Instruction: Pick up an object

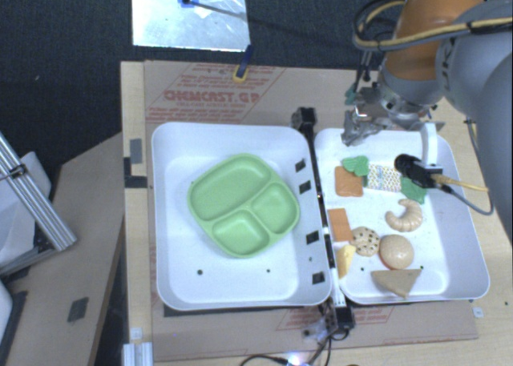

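Above the right bin (461,196), crowded with toy food, jaws (358,134) hang, their opening impossible to tell.

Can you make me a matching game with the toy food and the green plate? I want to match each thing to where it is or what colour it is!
Things:
1. divided plate
2. croissant
3. cookie
4. gripper

Places and colours:
A. brown dots, beside the round bun
B. above the right bin's far edge
C. light green, in the left bin
D. curved, pale tan, right bin

Pairs: 1-C, 2-D, 3-A, 4-B
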### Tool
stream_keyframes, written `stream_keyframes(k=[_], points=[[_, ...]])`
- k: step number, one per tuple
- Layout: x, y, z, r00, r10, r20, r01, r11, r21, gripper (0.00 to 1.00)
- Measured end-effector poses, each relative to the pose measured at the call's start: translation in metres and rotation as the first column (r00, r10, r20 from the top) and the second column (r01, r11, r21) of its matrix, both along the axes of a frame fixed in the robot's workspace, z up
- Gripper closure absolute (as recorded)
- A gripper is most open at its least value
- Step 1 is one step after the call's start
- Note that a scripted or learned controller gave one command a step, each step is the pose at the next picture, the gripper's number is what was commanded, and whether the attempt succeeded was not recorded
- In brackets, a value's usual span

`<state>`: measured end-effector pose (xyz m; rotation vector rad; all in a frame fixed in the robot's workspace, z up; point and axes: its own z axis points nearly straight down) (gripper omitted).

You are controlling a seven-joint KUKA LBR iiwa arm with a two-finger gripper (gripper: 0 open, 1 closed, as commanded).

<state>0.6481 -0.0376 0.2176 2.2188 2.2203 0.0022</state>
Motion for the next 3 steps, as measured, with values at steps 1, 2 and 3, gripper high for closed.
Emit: stream_keyframes(k=[1, 2, 3], points=[[-0.007, 0.012, 0.000, 1.000, 0.004, -0.002, -0.004, 1.000, 0.000, 1.00], [-0.003, 0.000, 0.017, 1.000, 0.000, 0.000, 0.000, 1.000, 0.001, 1.00], [0.005, 0.006, 0.002, 1.000, 0.004, -0.001, -0.004, 1.000, 0.000, 1.00]])
